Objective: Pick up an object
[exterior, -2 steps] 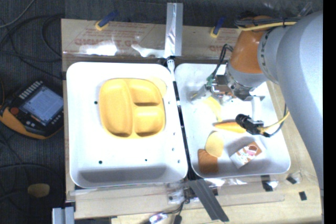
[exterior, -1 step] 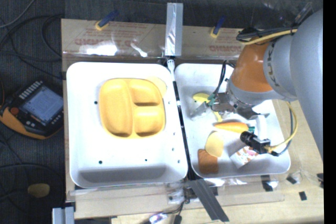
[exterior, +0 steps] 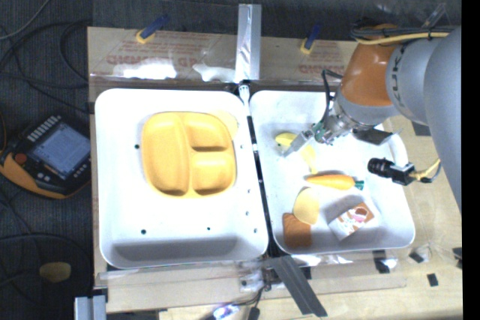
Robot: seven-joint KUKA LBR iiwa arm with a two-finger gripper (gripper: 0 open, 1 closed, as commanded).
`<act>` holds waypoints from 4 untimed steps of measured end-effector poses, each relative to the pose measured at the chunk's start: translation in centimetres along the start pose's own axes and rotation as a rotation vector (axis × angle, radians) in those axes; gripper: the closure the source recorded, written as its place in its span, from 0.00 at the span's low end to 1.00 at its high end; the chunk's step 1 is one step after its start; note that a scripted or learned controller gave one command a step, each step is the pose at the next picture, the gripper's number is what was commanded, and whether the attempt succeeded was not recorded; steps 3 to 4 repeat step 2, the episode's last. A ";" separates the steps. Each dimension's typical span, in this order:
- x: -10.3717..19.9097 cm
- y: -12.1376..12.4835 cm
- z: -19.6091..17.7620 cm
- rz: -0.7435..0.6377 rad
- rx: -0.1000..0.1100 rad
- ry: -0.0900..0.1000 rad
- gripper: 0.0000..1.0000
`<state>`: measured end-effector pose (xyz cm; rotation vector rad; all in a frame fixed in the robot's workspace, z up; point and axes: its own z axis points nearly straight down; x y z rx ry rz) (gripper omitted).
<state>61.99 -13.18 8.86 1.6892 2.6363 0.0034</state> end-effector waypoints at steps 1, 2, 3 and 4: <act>0.1 0.3 -1.2 0.000 -0.008 0.001 1.00; 6.6 4.0 -9.5 0.066 0.008 0.008 1.00; 6.6 4.0 -9.5 0.066 0.008 0.008 1.00; 6.6 4.0 -9.5 0.066 0.008 0.008 1.00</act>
